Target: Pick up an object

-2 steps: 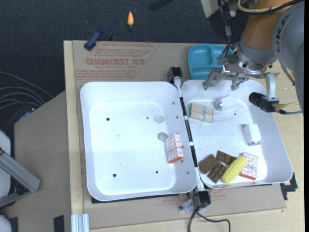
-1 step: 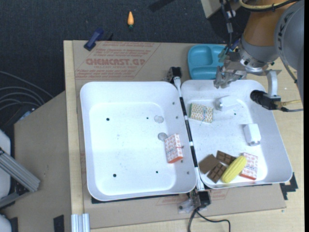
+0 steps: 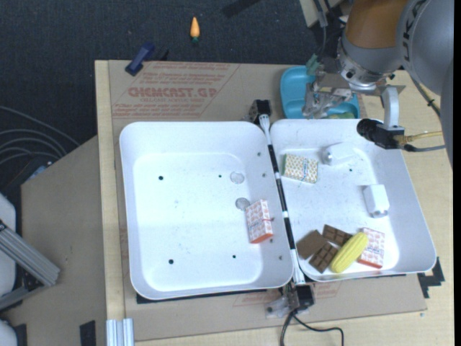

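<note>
Bench: you see a tan board point(image 3: 180, 85) on dark carpet, keeping two shallow white plastic bins level.
Right bin point(image 3: 403, 215): it holds most of the candidates, loosely spread for easy picking: yellow corn cob point(image 3: 348, 251), brown chocolate bar point(image 3: 324, 247), patterned packet point(image 3: 300, 168), white cylinder point(image 3: 375, 198).
Left bin point(image 3: 187, 207): it holds one red-and-white carton point(image 3: 259, 220), near the divider.
Gripper point(image 3: 322, 104): it hovers over a blue plastic object point(image 3: 295, 92) behind the right bin; you cannot tell whether it is parted or closed.
</note>
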Controlling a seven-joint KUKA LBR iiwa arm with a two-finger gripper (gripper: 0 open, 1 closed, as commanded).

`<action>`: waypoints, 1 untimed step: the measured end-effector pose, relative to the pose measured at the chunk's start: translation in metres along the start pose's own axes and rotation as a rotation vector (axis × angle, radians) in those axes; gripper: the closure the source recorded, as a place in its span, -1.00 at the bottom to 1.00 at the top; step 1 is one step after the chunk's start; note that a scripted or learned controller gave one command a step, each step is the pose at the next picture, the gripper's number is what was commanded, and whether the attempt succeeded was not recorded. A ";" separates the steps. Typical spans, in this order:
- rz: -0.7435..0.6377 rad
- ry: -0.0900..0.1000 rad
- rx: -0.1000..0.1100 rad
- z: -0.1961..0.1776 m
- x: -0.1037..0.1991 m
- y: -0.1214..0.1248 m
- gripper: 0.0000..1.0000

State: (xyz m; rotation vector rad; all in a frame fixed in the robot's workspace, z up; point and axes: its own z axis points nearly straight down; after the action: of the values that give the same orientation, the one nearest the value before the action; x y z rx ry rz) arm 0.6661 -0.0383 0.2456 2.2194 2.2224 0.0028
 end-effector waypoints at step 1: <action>0.000 -0.001 0.001 0.000 0.000 0.000 -1.00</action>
State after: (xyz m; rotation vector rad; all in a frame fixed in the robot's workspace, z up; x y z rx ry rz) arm 0.6658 -0.0387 0.2451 2.2197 2.2225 0.0008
